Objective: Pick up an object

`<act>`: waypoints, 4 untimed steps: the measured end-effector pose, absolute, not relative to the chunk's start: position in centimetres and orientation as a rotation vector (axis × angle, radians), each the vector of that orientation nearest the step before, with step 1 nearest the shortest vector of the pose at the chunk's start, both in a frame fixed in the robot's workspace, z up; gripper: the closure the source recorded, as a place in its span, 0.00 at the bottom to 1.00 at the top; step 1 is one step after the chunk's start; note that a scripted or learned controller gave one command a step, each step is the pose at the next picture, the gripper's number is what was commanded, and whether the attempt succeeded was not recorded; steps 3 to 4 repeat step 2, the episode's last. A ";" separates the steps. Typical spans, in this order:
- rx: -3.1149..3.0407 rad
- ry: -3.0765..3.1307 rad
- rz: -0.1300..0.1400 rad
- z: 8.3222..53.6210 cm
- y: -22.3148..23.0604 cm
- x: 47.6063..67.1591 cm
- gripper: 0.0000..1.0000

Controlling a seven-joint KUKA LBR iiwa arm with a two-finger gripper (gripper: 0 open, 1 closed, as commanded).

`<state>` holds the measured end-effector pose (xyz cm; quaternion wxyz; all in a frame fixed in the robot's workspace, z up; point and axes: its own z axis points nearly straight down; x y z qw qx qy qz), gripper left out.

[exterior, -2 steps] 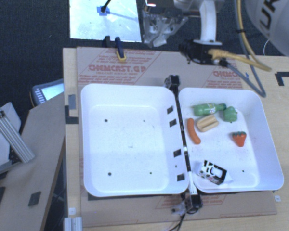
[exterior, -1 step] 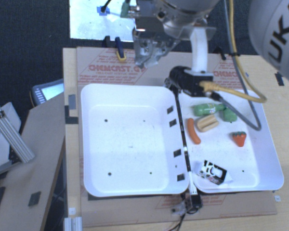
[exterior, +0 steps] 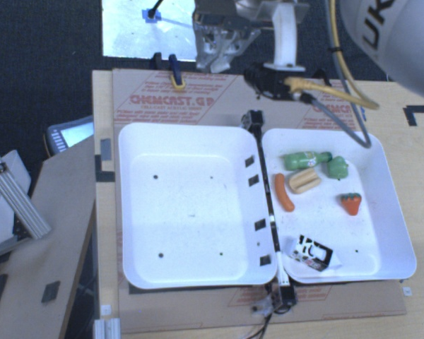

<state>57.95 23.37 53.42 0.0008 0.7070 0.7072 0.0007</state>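
Note:
My gripper (exterior: pixel 215 58) hangs high above the bench's far edge, beyond the back rim of the left bin (exterior: pixel 127 189), well apart from every object. The right bin (exterior: pixel 392 224) holds a green bottle (exterior: pixel 305 160) lying on its side, a small green pepper-like piece (exterior: pixel 337 167), a tan bun (exterior: pixel 304 181), an orange sausage-shaped piece (exterior: pixel 285 192) and a red-orange strawberry-like piece (exterior: pixel 350 203). A black-and-white packet (exterior: pixel 313 252) lies near that bin's front left corner.
A black hinge strip (exterior: pixel 263 189) runs between the two bins. A yellow cable (exterior: pixel 332 90) trails over the cardboard behind the right bin. A blue-and-yellow clamp (exterior: pixel 175 73) sits at the cardboard's far edge. A metal rail (exterior: pixel 10 189) leans at the left.

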 end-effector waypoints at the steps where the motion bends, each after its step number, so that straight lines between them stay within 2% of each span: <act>1: 2.215 2.229 0.003 53.6 22.5 49.4 1.00; 2: 2.225 2.216 0.001 53.4 17.0 51.6 1.00; 4: 2.225 2.216 0.001 53.4 17.0 51.6 1.00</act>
